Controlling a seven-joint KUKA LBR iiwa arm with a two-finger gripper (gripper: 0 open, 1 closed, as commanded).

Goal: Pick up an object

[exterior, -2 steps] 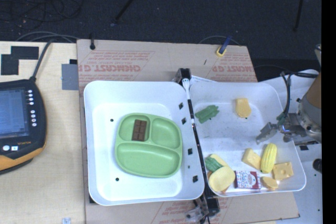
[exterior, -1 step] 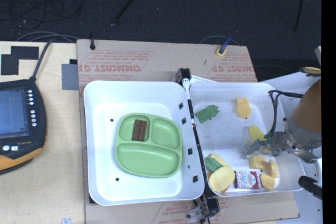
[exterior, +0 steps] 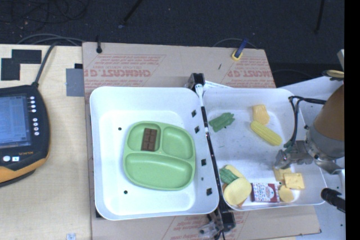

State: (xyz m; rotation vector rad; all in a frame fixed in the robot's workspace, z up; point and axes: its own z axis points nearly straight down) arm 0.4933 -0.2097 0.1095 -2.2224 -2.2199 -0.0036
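Camera view: arm low over right bin, approach step, nothing picked up yet.

Gripper (exterior: 288,159) sits near the right bin's (exterior: 242,99) right edge, just above a yellow cheese block (exterior: 293,180) close to the front-right corner; can't tell its state, too small & blurred. Corn cob (exterior: 265,132) lies mid-bin, a green leaf (exterior: 220,121) by the left edge, a red-white carton (exterior: 264,193) along the front edge. Left bin (exterior: 112,115) holds a green tray (exterior: 160,168) w/ a brown piece (exterior: 149,139) in its back-left compartment. Next, probably: drop onto the cheese, close, lift straight up.
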